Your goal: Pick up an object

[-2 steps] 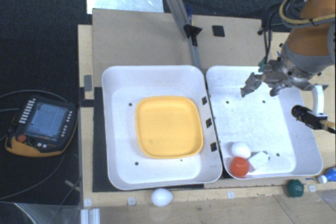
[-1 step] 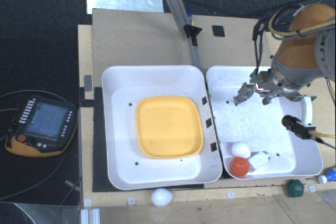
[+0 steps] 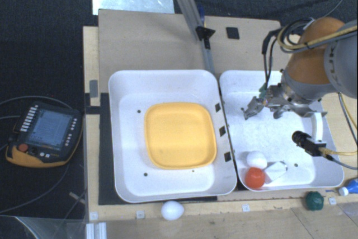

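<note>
In the right bin (image 3: 319, 173), near its front left corner, a white ball (image 3: 256, 158) lies touching a red ball (image 3: 255, 177). A small white piece (image 3: 276, 168) rests just to their right. My gripper (image 3: 263, 110) hangs over the upper middle of this bin, well behind those objects. Its fingers (image 3: 249, 111) stand apart, so it is open, with nothing between them. The left bin (image 3: 128, 120) holds a yellow square plate (image 3: 180, 135).
A black connector on a yellow cable (image 3: 306, 143) hangs over the right bin's right side. Outside the bins, along the bench's front edge, lie a white egg (image 3: 172, 210), a green ball (image 3: 314, 200) and a blue item (image 3: 351, 187). A teach pendant (image 3: 42, 134) sits on the floor at left.
</note>
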Action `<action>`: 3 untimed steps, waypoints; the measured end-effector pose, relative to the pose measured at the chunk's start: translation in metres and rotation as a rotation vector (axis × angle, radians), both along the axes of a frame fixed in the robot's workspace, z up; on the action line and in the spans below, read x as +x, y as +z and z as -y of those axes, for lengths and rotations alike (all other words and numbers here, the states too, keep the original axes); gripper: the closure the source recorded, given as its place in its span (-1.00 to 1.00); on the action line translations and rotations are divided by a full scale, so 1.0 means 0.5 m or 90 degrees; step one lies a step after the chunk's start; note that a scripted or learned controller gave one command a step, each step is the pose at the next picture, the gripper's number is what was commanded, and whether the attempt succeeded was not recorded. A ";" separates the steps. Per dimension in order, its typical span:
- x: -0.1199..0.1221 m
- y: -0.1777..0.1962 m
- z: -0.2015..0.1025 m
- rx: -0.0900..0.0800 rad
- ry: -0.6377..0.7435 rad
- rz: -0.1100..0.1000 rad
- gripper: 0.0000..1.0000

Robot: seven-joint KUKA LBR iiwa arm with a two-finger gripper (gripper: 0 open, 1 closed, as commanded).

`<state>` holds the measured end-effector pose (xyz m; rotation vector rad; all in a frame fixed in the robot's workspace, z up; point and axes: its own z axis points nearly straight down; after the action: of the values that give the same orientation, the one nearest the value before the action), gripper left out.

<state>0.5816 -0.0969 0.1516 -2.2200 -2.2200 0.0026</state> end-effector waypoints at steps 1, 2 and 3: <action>0.002 0.025 0.000 0.000 0.000 0.003 1.00; 0.006 0.151 -0.005 0.000 0.001 0.006 1.00; 0.007 0.190 -0.005 0.000 0.000 0.003 1.00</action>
<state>0.5849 -0.0944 0.2466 -2.2221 -2.2235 -0.0028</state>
